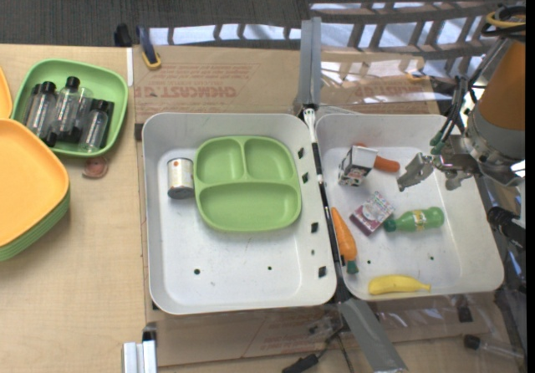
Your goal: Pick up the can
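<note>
The left bin [167,279] holds the two things that matter for the task; the right bin [468,271] holds the clutter. Largest in the left bin is the green divided plate [248,183], sitting slightly toward the bin's far side, and it serves as the landmark here.

The arm's orange-banded wrist [506,95] hangs far to the right of the plate, over the right bin, with the gripper [433,169] poised above that bin's floor; its fingers look spread and released, with nothing between them. That placement suggests no approach to the can has begun.

Right of the plate, across the divider, lie a green bottle [415,219], a carrot [343,235], a yellow banana [399,284], a small white carton [358,166] and a pink packet [372,213].

The can [180,177] lies on its side just beside the plate's left edge, apart from it. Its long axis runs roughly near-to-far in the view, parallel to that edge.
</note>
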`<state>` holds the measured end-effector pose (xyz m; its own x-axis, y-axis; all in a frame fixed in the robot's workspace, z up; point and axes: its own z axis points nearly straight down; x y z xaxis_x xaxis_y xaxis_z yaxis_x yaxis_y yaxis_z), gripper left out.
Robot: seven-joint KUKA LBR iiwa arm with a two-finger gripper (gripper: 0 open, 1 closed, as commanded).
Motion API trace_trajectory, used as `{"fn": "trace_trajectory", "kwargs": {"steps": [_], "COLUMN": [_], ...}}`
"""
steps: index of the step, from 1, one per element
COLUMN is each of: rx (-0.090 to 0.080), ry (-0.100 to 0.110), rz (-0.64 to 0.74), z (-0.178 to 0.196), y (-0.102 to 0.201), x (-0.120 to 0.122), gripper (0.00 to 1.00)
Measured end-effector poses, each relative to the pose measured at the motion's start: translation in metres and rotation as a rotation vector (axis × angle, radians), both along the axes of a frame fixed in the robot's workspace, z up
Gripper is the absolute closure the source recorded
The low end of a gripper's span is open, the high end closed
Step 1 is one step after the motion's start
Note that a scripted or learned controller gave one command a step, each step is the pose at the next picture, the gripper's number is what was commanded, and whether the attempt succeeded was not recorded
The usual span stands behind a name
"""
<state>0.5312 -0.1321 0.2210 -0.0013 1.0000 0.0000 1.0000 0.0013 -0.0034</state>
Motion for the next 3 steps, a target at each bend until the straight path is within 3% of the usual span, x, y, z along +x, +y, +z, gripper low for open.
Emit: {"fn": "trace_trajectory", "kwargs": {"steps": [1, 2, 3], "rx": [-0.001, -0.001, -0.002], "ry": [-0.002, 0.009, -0.002], "rz": [-0.019, 0.111, -0.082], "z": [-0.13, -0.131, -0.03], "y": [0.015, 0.018, 0.068], "x": [0.068, 0.123, 0.119], "gripper": [0.0, 0.0, 0.0]}}
